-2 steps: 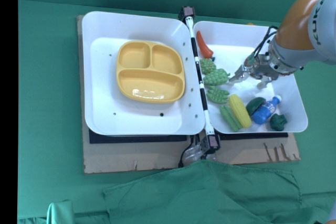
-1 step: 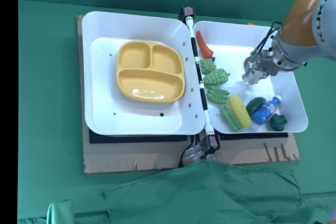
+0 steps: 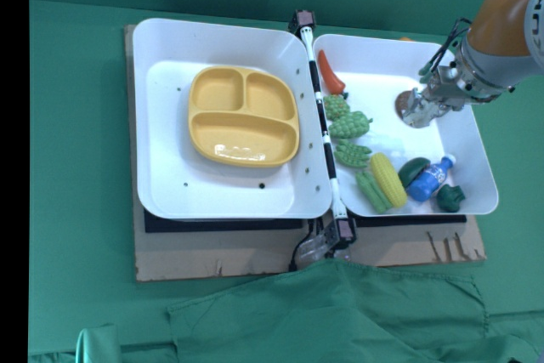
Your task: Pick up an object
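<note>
Hovering over the right bin [image 3: 476,140], your gripper [image 3: 416,109]; finger state: cannot tell. Nearest item: blue bottle [image 3: 429,178], just below it, long axis slanting toward the gripper.

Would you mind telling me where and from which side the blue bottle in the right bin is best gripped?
Probably across the middle of the blue bottle, from straight above. It lies flat, tilted with its white cap toward the bin's right wall, and a dark green vegetable touches its left end, so the jaws should straddle its free long sides.
</note>
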`<state>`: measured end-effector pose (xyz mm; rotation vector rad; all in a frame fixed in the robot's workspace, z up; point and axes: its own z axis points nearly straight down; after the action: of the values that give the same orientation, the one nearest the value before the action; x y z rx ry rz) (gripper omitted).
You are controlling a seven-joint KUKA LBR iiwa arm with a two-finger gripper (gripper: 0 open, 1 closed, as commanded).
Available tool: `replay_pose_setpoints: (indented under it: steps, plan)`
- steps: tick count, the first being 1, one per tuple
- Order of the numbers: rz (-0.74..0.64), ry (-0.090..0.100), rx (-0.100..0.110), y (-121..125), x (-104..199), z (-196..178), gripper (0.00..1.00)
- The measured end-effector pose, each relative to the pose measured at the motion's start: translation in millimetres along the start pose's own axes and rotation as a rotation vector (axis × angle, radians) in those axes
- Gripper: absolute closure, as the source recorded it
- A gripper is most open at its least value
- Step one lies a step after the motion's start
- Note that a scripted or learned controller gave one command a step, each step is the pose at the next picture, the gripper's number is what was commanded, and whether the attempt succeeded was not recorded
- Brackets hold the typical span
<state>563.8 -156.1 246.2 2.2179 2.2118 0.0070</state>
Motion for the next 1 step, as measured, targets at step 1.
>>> replay_pose_setpoints:
  steps: [1]
  plan:
    - [-0.001, 0.000, -0.002, 6.8, 5.7, -62.2, 1.00]
